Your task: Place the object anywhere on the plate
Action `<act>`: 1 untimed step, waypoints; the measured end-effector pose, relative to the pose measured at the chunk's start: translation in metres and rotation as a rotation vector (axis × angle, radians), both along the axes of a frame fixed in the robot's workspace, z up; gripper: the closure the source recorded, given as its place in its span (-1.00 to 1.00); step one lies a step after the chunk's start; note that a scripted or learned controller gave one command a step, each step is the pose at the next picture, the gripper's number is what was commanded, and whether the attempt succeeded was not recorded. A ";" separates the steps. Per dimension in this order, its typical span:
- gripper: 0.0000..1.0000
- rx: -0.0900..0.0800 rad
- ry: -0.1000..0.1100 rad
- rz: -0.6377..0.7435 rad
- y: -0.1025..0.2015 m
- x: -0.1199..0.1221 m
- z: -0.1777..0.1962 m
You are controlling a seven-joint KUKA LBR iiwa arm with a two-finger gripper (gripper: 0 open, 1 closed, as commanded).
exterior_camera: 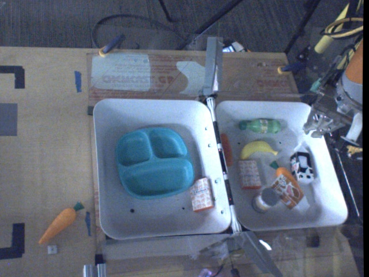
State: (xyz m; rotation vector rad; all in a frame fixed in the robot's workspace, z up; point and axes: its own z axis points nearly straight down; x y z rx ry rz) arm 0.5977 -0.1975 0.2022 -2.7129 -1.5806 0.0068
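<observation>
A blue divided plate (154,161) lies in the left white bin (109,120), with nothing on it. A small orange-and-white carton (202,194) rests on the bin floor just off the plate's lower right corner, touching or nearly touching its rim. My gripper (320,123) hangs over the upper right edge of the right bin (334,206), far from the plate and the carton. I see nothing held under it.
The right bin holds a green bottle (260,126), a banana (258,149), a pink carton (249,173), an orange juice box (287,188), a grey can (264,201), a cow-patterned carton (302,167) and a red stick (226,149). A toy carrot (57,224) lies on the bench.
</observation>
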 end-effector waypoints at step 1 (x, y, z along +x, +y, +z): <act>1.00 0.002 0.001 0.011 0.104 -0.004 0.001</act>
